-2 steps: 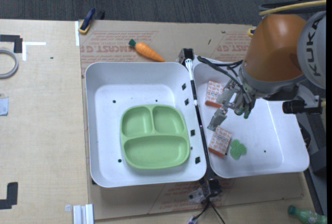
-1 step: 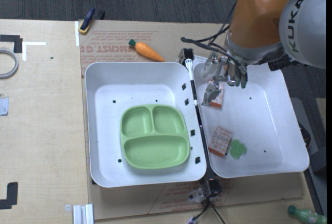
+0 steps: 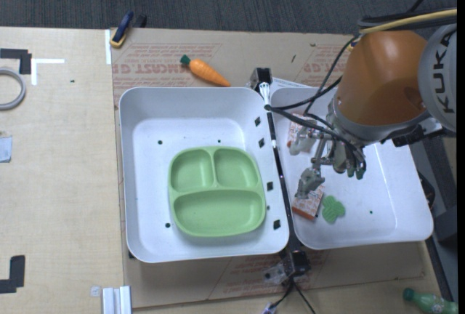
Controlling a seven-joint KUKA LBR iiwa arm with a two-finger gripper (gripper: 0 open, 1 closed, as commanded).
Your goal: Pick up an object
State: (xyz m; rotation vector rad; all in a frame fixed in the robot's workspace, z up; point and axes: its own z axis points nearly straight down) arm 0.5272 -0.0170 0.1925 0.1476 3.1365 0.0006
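In the right bin (image 3: 392, 225), my gripper (image 3: 311, 183) hangs low near the left wall, directly over the upper end of a small orange-and-white carton (image 3: 308, 203). A flat green leaf-shaped piece (image 3: 333, 209) lies just right of the carton. A white-and-red packet (image 3: 297, 137) sits farther back, partly hidden by the wrist and its cables. The arm's orange band (image 3: 381, 80) covers the bin's back middle. Whether the gripper touches the carton is unclear.
The left bin (image 3: 145, 123) holds a green divided plate (image 3: 216, 191). A toy carrot (image 3: 205, 70) lies on the cardboard behind the bins, and a blue marker (image 3: 122, 27) farther back left. A green bottle (image 3: 430, 299) lies at the bottom right.
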